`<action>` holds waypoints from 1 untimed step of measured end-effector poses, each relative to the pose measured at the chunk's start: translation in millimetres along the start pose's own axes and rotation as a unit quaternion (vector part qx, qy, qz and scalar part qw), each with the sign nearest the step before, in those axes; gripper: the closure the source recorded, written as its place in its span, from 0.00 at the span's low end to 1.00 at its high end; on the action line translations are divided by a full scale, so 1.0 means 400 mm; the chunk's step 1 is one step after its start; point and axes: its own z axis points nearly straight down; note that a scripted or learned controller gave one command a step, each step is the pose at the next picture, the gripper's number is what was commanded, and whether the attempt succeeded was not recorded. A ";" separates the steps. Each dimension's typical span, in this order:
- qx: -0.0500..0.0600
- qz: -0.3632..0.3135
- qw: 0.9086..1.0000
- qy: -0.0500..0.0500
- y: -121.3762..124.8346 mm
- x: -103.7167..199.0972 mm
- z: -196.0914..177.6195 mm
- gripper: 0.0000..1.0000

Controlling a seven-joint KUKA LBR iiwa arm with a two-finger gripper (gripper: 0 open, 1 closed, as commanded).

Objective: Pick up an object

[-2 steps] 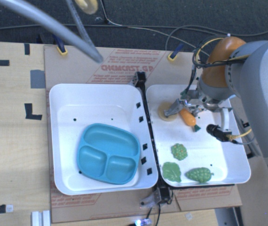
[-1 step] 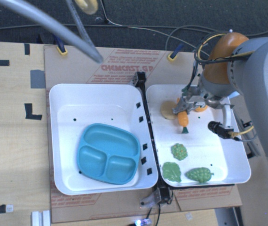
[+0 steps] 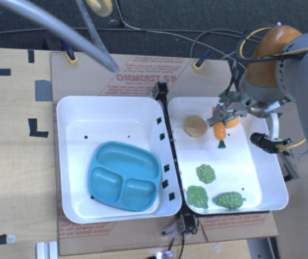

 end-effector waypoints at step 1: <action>0.000 -0.001 1.000 0.000 0.013 0.003 -0.109 1.00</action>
